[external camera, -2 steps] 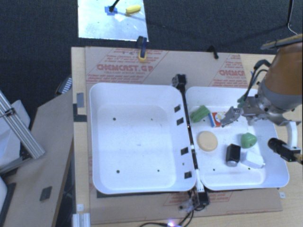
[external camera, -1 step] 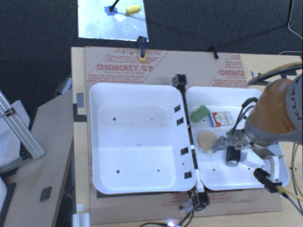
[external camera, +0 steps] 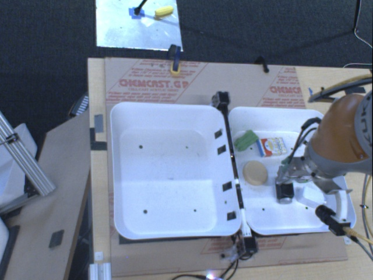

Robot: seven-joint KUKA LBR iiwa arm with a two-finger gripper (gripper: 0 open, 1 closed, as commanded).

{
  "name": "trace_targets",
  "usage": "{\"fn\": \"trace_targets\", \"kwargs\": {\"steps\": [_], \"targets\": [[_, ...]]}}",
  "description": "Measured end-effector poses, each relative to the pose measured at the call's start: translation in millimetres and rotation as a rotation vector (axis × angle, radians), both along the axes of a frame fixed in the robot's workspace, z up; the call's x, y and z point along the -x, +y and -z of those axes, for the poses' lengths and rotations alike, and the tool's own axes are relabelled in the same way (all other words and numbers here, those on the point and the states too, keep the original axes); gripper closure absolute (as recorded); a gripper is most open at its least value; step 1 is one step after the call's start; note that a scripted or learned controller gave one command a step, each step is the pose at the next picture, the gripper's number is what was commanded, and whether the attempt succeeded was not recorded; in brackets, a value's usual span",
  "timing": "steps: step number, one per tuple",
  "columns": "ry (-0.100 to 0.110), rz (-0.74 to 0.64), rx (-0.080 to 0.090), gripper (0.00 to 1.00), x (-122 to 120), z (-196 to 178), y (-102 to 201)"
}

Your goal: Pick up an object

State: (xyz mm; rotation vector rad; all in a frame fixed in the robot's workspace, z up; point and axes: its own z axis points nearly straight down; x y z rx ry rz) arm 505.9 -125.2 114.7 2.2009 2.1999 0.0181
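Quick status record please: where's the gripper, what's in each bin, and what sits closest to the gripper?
gripper: over the right bin, near its front, at
right bin contents: green block, red-and-white packet, tan disc
left bin: no loose things seen in it
closest to gripper: tan disc, just to its left in the camera view
held: nothing seen between the gripper's tips

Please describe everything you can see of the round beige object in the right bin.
The round beige object is a flat disc, tan and matte, perhaps wood or cork. It lies flat on the floor of the right bin, near the divider between both bins. A green block lies apart above it, a small red and white box up to its right. The hand is lower right, not touching it.
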Motion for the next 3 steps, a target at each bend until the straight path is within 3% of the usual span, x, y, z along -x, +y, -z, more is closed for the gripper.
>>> {"fn": "trace_targets", "kwargs": {"steps": [1,2,3], "targets": [[0.020,-0.009,-0.011,1.00,-57,30,25],[0.007,-0.008,-0.010,1.00,-91,-220,39],[0.010,-0.009,-0.011,1.00,-143,-337,64]]}}
